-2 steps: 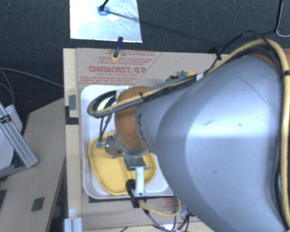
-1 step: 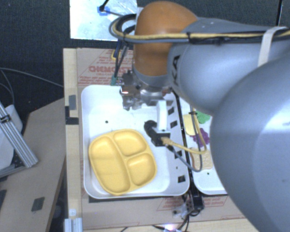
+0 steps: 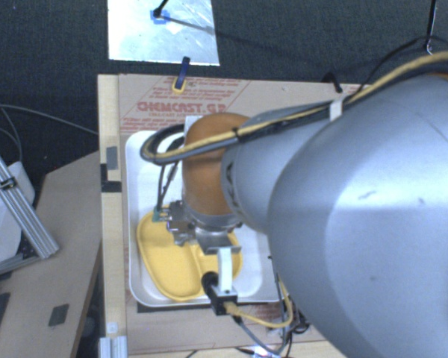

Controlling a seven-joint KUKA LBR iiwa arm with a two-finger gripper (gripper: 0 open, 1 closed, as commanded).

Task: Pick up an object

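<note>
My arm (image 3: 358, 222): one, grey, entering from the view's right. Its last large link fills the right and lower part of the view, close under the camera, slanting down and leftward.

My orange band (image 3: 209, 166): a rounded collar where the grey link ends, above the wrist, turned up toward the camera.

My wrist (image 3: 200, 226): a short metallic flange below the band, pointing steeply down and away from the camera.

My end effector (image 3: 203, 239): hangs under the wrist, seen from above and largely hidden by it, low in the view's centre-left.

My cables (image 3: 299, 113): black and yellow, run along the top of the grey link, loop out left of the orange band and drop to the wrist.
</note>
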